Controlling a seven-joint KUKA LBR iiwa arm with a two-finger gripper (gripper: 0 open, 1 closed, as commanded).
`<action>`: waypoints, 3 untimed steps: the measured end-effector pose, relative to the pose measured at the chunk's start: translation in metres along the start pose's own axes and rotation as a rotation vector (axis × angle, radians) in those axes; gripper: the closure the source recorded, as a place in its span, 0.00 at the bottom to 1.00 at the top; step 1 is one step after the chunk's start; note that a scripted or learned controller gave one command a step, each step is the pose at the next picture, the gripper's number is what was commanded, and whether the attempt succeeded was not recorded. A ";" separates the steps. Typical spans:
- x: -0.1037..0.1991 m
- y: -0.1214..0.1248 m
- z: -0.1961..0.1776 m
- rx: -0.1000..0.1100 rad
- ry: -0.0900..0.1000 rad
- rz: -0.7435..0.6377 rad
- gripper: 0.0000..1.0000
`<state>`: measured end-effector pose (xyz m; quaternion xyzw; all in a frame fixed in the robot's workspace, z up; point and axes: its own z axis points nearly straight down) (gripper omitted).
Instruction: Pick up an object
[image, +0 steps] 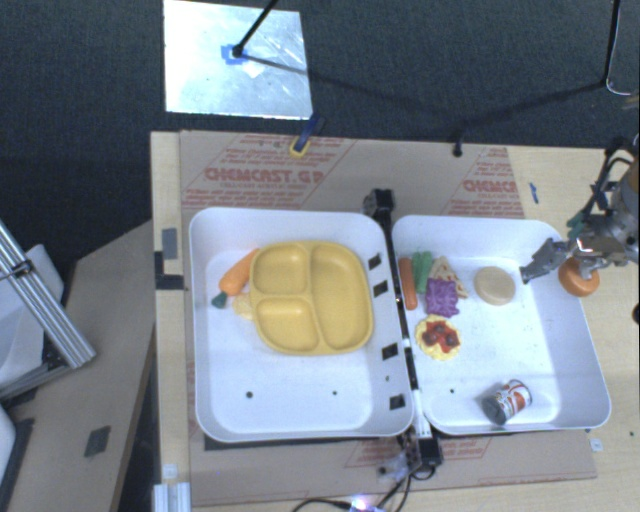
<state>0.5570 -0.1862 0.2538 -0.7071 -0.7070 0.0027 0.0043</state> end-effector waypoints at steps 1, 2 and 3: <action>0.001 0.002 -0.006 -0.011 -0.003 -0.003 0.00; -0.005 -0.005 0.042 -0.008 -0.002 -0.001 0.00; 0.000 -0.008 0.085 -0.008 -0.001 -0.002 0.00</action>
